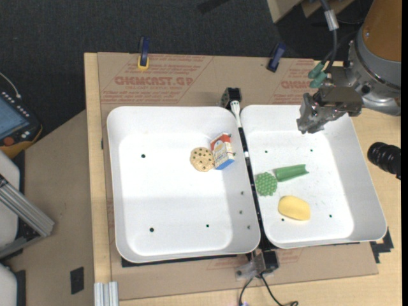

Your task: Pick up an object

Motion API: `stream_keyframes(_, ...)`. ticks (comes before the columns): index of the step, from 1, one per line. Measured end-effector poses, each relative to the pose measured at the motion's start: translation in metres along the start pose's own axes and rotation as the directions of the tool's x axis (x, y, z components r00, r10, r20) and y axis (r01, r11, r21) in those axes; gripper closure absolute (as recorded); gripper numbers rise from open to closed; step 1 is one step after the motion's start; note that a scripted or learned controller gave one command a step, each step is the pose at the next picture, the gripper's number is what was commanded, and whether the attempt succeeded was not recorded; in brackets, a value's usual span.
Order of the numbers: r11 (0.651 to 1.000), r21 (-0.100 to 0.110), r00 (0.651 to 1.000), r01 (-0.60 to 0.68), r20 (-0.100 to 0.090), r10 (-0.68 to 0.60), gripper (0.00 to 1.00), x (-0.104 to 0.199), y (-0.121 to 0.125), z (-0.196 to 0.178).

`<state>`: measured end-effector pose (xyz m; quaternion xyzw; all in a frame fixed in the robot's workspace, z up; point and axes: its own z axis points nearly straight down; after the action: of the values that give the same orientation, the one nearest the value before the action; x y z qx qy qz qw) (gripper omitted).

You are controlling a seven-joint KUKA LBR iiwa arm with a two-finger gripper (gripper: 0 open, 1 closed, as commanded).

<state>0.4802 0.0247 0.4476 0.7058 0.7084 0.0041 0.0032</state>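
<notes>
Four small objects could be the one to pick, and all lie in the bins below and to the left of the gripper (310, 123). Nearest beneath its fingertips is one green piece: a stalk-like bar (291, 171) joined to a round knobbly head (266, 183), though whether they are one item or two touching is hard to tell. Just below that lies one yellow lump (294, 208), apart from the green head. Both sit in the right bin (357, 171). Across the black divider strip (245, 164), further left of the fingers, the left bin (127, 171) holds one round cookie with dark spots (202, 159) touching one small red, white and blue carton (222, 152); the carton's print is too small to read. That makes two bins and four or five items. The gripper hangs over the upper part of the right bin, near its back rim, pointing down and slightly left. Its dark fingers blur into one mass, so how far apart they stand cannot be told, and nothing is seen between them. The grey arm (376, 75) enters from the upper right, its body cut off by the edge, with a cable (325, 18) looping above it.
</notes>
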Motion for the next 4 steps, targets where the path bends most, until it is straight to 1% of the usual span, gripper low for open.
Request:
stream_keyframes(1, 1.000, 0.006, 1.000, -0.002, 0.002, 0.002, 1.00, -0.001, 0.000, -0.007)
stream_keyframes(3, 1.000, 0.001, 1.000, 0.000, 0.003, 0.000, 1.00, 0.000, 0.002, -0.027)
stream_keyframes(4, 1.000, 0.015, 1.000, -0.001, 0.001, 0.001, 1.00, 0.019, -0.001, -0.005)
